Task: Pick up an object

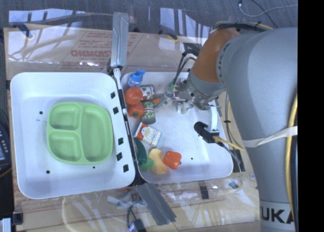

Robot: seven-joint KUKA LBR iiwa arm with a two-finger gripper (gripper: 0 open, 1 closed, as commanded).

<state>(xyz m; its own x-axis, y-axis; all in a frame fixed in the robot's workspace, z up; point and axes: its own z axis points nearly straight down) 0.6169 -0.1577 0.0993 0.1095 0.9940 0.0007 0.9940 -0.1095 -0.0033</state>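
Note:
The right bin (202, 167) holds several toy foods along its left side. A blue-capped bottle (135, 78) lies at the top, with a red-orange tomato (133, 95) and a small can (146, 92) below it. A second can (148, 112) and a small carton (149, 135) follow. A yellow pear-like piece (157, 161), an orange pepper (172, 159) and a green piece (141, 155) lie near the front. My gripper (176, 97) reaches in from the right, low over the upper middle of this bin, just right of the cans.
The left bin (30, 175) holds a green divided plate (80, 132). The grey arm with its orange band (212, 59) covers the right bin's right side. A black part (203, 131) sticks out near the bin's right wall. The bin floor between toys and arm is bare.

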